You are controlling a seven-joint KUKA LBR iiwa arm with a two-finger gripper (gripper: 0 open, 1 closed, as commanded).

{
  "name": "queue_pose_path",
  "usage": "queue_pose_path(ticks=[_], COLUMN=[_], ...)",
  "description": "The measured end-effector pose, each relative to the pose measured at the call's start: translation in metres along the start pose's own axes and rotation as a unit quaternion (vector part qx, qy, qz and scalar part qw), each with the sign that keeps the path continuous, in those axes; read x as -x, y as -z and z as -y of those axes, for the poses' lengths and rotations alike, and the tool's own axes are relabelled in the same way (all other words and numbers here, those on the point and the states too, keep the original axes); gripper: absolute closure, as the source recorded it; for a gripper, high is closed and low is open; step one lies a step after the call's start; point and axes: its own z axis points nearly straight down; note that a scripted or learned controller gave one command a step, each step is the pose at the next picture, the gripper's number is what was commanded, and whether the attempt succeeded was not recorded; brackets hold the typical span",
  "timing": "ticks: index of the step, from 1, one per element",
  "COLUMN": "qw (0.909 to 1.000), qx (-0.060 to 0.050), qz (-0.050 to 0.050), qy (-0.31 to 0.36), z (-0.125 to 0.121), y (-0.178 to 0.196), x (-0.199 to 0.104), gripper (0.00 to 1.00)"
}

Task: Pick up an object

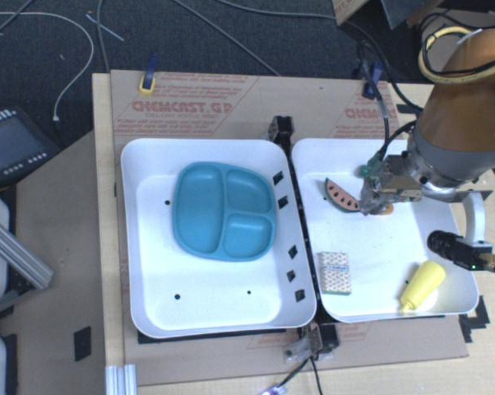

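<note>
So the grey arm with the orange band comes in from the right and hangs over the right-hand shallow white bin, with its two-finger gripper down near the upper left part of that bin. Right at the tip sits a curved brownish-pink flat piece with dark dots, lying on the bin floor and reaching up to the gripper, touching it or very nearly. Honestly can't tell from this angle whether the jaws are spread or closed, or whether the piece is between them.

Other stuff in the same bin: a small rectangular white packet with a fine pattern near the lower left wall, and a yellow plastic bottle-shaped thing lying tilted toward the lower right corner, well apart from the gripper.

The left-hand white bin has a blue plastic divided plate with three compartments sitting flat in its upper middle.
</note>
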Motion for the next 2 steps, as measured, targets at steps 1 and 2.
queue_pose_path(ticks=[1, 2], qw=[1.0000, 1.0000], qx=[0.000, 0.000], qz=[-0.001, 0.000], qy=[0.001, 0.000], z=[-0.012, -0.022], y=[0.002, 0.000], x=[-0.049, -0.103], gripper=[1.00, 1.00])
